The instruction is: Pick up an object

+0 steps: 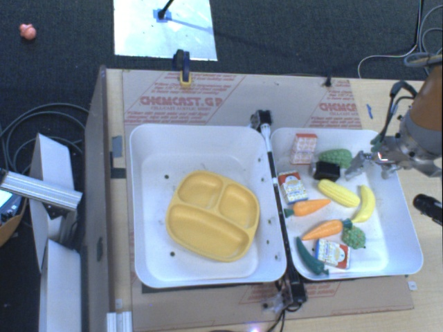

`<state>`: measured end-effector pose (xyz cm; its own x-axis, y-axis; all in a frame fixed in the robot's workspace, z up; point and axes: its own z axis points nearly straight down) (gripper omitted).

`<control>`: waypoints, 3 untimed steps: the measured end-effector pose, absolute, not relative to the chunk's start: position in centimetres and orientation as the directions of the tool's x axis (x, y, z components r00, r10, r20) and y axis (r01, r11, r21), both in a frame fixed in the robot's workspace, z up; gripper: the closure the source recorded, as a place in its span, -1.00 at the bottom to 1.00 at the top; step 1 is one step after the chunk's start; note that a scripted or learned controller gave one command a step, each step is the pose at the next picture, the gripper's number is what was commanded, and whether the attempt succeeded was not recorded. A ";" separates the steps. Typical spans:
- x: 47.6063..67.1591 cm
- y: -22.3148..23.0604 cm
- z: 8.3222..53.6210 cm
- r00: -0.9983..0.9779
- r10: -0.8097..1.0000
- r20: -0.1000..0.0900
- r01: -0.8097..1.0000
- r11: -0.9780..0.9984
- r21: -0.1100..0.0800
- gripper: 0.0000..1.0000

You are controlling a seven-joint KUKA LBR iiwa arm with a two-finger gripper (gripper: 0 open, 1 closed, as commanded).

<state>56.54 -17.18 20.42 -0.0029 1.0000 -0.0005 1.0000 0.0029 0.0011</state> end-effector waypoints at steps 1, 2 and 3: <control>66.2 -14.2 10.6 -0.004 1.000 -0.008 1.000 0.004 0.026 -1.00; 67.0 -11.9 9.5 -0.008 1.000 -0.011 1.000 0.008 -0.004 -1.00; 62.1 -13.5 8.4 0.001 1.000 -0.001 1.000 -0.001 -0.002 -1.00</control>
